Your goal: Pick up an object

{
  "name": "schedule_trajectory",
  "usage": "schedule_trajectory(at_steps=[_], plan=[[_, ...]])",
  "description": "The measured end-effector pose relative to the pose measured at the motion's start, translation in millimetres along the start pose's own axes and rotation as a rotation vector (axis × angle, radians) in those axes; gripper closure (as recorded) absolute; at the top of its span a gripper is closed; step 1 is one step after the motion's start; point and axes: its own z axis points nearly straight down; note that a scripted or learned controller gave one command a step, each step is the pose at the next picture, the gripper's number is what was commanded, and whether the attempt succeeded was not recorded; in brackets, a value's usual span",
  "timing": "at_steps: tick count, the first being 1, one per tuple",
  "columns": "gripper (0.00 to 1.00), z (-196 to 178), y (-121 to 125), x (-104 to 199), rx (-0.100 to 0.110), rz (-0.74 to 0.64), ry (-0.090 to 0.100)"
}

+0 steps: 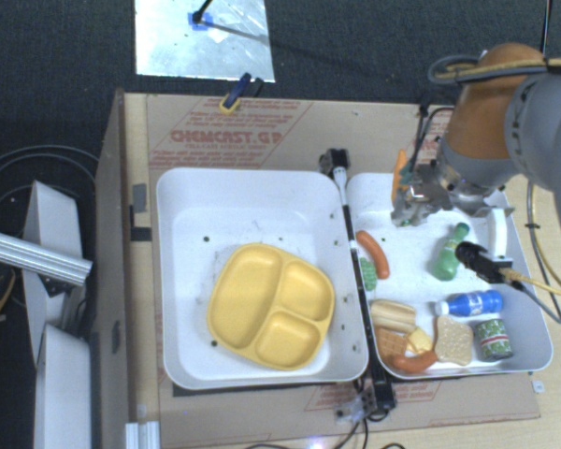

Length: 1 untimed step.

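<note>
Nothing is seen held by the gripper [409, 204], poised over the right bin [542, 344]; its grasp state cannot be told.

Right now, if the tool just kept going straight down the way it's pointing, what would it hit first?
Most likely the bare floor of the right bin: the tool hangs over its upper corner, apart from the hot dog and green bottle. Its height is hard to judge.

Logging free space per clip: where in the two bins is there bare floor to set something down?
Left bin: bare along the back and left wall, around the yellow tray. Right bin: a bare patch between the gripper, hot dog and green bottle. Its front is crowded with the water bottle, bread and can.
</note>
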Motion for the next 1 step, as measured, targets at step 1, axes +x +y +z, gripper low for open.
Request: schedule_trajectory(at_steps=[1], plan=[[0.00,-1.6,0.9,-0.3,-0.003,0.000,-0.001]])
